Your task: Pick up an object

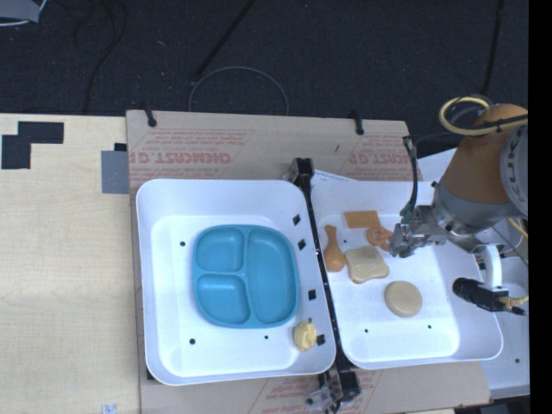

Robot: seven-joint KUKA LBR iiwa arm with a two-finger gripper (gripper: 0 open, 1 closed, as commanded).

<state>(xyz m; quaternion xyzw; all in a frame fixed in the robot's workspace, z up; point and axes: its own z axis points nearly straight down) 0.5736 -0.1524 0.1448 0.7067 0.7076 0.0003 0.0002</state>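
White right bin (pixel 435 339): fingers (pixel 402 241) beside the bread slice (pixel 366 265); their spread, any hold, unclear.

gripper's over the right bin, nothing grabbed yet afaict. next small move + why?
Probably a short drop straight down. The grey two-finger gripper sits low in the right white bin, right beside the small orange lump, with the tan bread-slice piece just below-left in the view. No item shows between its fingers, so the pick looks not yet made.
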